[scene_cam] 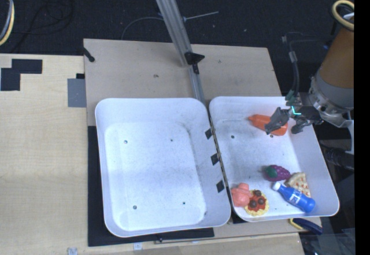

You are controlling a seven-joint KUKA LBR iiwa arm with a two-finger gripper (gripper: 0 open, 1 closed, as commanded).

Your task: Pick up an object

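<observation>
- The pick looks under way but not finished: the gripper (286, 121) hangs low over the far part of the right bin (324, 158), right at the orange toy (263, 121) lying there.
- The fingers (276, 119) stand apart, one dark tip on either side of the orange toy's right end; whether they touch it I cannot tell, and nothing is clamped or lifted yet.
- Still to do, as I judge it: close on the toy and raise it clear of the bin floor.
- Count of bins: two white ones side by side on the worktop (139, 71), the right one and the left bin (110, 132).
- Count of things in the right bin: six. One orange toy at the far side; near the front, one purple piece (277, 172), one waffle-like wedge (299, 182), one blue bottle (295, 196), one pink-red piece (241, 193) and one round tart-like piece (256, 203).
- The five front pieces sit clustered, well apart from the gripper.
</observation>
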